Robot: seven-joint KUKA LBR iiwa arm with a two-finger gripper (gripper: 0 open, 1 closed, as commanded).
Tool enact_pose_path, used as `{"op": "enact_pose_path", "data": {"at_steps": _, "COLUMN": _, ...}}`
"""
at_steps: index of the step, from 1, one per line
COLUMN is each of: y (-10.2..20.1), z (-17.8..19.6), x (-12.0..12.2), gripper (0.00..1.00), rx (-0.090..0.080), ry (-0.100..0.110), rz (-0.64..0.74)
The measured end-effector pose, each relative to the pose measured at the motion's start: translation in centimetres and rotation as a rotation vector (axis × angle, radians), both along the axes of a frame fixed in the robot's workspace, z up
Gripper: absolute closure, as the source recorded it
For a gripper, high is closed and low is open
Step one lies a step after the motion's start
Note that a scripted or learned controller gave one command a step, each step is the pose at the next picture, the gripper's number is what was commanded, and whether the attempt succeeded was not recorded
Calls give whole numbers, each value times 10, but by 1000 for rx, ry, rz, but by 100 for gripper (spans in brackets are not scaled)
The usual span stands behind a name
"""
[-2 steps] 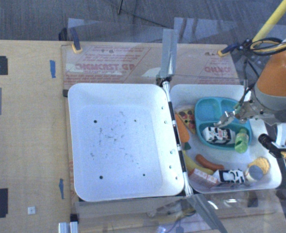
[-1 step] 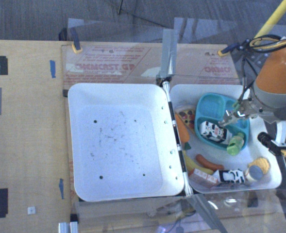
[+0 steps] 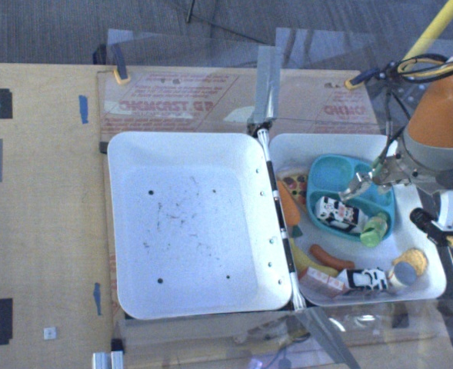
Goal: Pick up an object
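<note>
The gripper [image 3: 358, 186] hangs at the right of the frame, over the right bin [image 3: 434, 283], its tips just above the teal bowl [image 3: 335, 174]; whether they are spread or pressed together cannot be told at this size. In the bowl lie a black-and-white toy [image 3: 338, 213] and a green cup [image 3: 374, 230]. Below the bowl, along the bin's lower edge, sit a sausage [image 3: 330, 257], a banana [image 3: 304, 257] and a waffle-like round [image 3: 412, 262]. An orange carrot [image 3: 289, 204] lies by the bin's left wall. The left bin [image 3: 188, 148] fills the middle of the frame
</note>
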State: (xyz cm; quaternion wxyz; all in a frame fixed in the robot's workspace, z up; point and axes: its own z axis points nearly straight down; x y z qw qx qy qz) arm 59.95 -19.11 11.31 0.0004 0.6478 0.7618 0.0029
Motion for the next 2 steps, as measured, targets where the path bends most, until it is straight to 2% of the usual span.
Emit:
{"op": "enact_pose_path", "data": {"at_steps": 1, "y": -1, "z": -21, "x": 4, "gripper": 0, "rx": 0, "ry": 8, "rz": -1}}
{"op": "enact_pose_path", "data": {"at_steps": 2, "y": 7, "z": -10, "x": 3, "gripper": 100, "rx": 10, "ry": 19, "rz": 10}}
